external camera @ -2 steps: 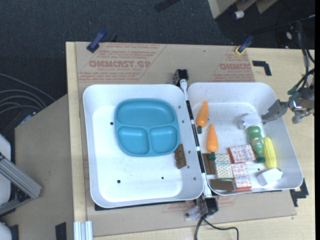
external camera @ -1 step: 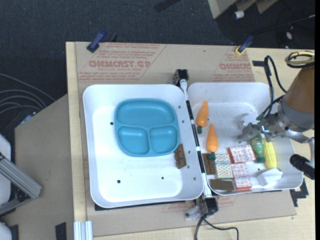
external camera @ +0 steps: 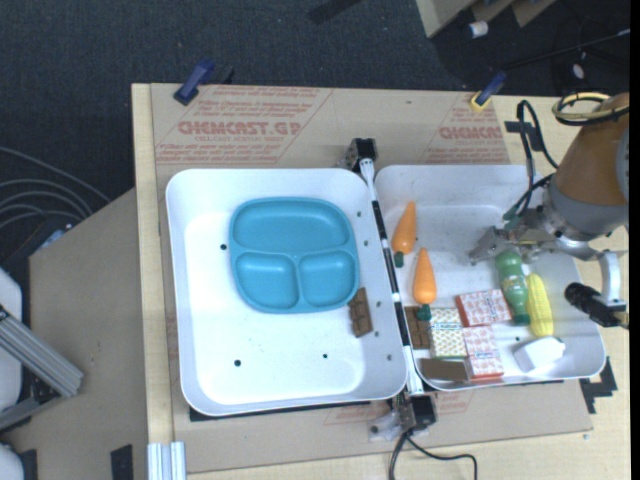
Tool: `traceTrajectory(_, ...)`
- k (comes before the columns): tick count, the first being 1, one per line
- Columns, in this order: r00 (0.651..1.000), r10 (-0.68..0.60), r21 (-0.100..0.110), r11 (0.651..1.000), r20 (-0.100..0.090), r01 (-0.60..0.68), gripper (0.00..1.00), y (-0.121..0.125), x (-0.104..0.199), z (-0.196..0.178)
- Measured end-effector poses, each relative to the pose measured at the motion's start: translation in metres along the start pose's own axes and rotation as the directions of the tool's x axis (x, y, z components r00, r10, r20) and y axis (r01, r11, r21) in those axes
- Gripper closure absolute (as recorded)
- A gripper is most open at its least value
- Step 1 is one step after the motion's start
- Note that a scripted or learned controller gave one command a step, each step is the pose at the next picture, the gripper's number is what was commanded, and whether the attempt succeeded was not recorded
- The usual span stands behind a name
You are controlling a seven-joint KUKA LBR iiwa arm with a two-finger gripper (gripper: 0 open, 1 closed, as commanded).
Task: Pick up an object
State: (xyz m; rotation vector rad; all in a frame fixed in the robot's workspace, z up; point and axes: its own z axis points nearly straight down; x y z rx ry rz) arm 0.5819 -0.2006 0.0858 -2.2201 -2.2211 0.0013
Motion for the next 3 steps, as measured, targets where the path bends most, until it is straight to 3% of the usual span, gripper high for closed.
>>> traceTrajectory(1, 1.000, 0.000, -0.004, 1.000, 0.001, 0.000, 1.00, 0.001, 0.000, -0.011)
traceTrajectory(2, 1.000, -0.001, 0.000, 1.000, -0.001, 0.001, 1.00, -0.041, 0.062, -0.092)
traceTrajectory(3, 1.000, -0.001, 0.000, 1.000, -0.001, 0.001, 1.00, -0.034, 0.176, -0.099)
